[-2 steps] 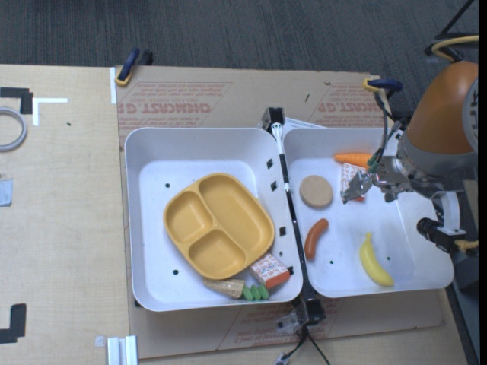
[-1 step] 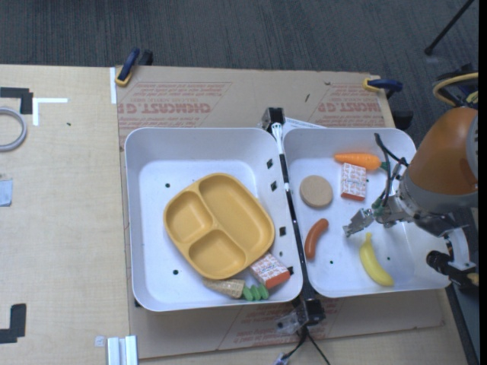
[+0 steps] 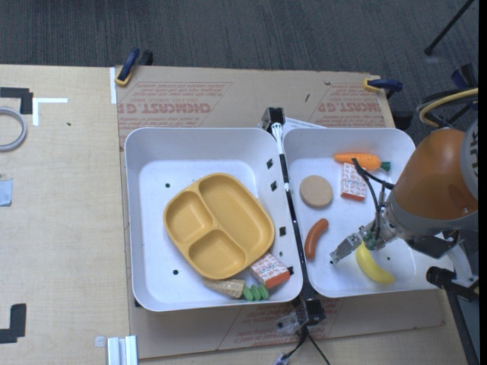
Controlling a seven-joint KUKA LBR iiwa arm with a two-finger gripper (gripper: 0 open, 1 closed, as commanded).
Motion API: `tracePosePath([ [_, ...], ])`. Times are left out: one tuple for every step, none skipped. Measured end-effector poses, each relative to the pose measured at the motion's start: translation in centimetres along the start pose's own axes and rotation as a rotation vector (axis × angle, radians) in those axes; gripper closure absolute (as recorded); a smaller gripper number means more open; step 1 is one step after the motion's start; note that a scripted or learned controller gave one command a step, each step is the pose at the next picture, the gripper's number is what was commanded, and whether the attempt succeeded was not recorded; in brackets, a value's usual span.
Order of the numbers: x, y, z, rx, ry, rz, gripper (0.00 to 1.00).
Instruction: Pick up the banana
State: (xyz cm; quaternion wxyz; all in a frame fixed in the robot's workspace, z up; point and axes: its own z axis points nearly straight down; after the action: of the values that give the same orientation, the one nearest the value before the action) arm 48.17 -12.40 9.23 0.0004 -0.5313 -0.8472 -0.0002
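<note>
The yellow banana lies on the floor of the right bin, near its front right corner. My gripper hangs low in that bin, just to the banana's left and slightly behind it, with its tip pointing towards the front left. The banana rests beside the gripper rather than in it. The orange-banded arm covers the bin's right side.
The right bin also holds a red sausage, a round beige biscuit, a red-and-white packet and a carrot. In the left bin are a yellow divided plate and small food items along the front wall.
</note>
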Motion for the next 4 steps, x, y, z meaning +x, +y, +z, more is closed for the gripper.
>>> tracePosePath([
  [-0.1,0.1,-1.0,-0.003,-0.003,0.003,1.00],
  [-0.2,0.2,-2.0,-0.005,-0.004,0.005,1.00],
  [1.4,0.4,0.0,-0.001,-0.001,-0.324,1.00],
  [1.4,0.4,0.0,-0.001,-0.001,-0.324,0.00],
])
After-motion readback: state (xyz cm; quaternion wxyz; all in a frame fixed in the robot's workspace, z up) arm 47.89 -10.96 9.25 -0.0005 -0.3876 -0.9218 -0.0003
